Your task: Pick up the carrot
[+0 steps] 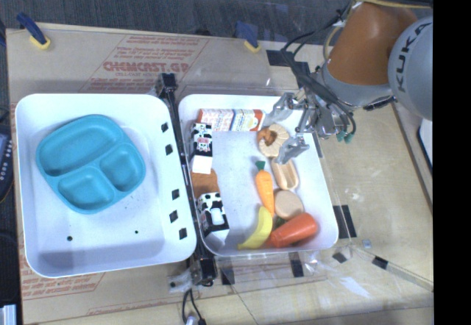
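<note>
Carrot point(264, 190) lying near the middle of the right bin point(243, 228), green tip toward the far wall, touching a banana point(257, 229) at its lower end and just beside a hot dog bun point(285, 175). Below, a red pepper point(296, 229) against the near wall. "CHEMCAST GP" printed in red on the cardboard point(147, 66) behind the bins; "KUKA" partly readable on the arm point(412, 59). Gripper point(288, 127) poised over the bin's far right corner, fingers spread, nothing between them, beside a doughnut point(271, 137). Blue divided plate point(90, 162) in the left bin point(44, 243).
</note>
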